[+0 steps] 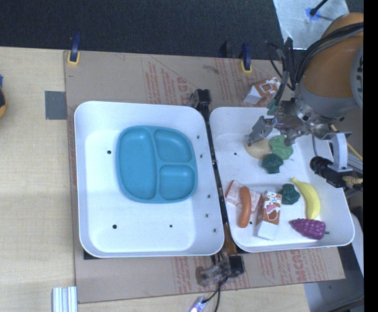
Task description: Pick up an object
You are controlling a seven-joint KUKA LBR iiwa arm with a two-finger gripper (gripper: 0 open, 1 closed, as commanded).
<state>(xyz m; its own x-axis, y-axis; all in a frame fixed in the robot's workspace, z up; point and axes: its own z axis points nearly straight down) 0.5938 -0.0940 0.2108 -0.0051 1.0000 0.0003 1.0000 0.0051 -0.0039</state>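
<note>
camera view:
jaws (271,130): low in the right bin (231,125), near its far end; spread apart, gripping nothing
green lump (281,146): just beside the jaws, on the near side
tan lump (258,149): right under the jaws, touching the green lump
dark green bit (271,164): a little nearer than the jaws
banana (308,198): well nearer than the jaws, toward the arm's side
grapes (308,227): farthest from the jaws, at the bin's near edge
sausage (244,206): nearer than the jaws, leftward
carton (269,214): beside the sausage
blue plate (156,163): in the left bin (95,226), well left of the jaws
tabletop (20,194): holds both bins
</note>
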